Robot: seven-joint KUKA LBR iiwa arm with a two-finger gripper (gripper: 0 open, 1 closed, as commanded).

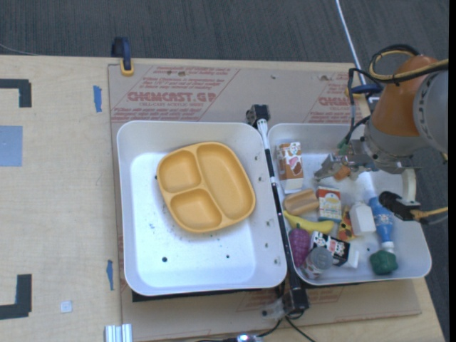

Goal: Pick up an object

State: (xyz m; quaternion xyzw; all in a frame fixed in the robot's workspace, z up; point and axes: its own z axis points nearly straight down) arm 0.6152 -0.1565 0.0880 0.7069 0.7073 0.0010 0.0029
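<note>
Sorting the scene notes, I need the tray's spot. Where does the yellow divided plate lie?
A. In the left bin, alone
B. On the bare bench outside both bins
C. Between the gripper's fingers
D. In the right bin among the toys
A: the yellow divided plate lies flat inside the left bin, while the small items crowd the right bin.

You see a grey arm point(431, 116) with an orange band point(399, 98) above its wrist. Black and yellow cables point(385, 54) loop over the top. The hand point(333, 164) is small, dark grey metal.
</note>
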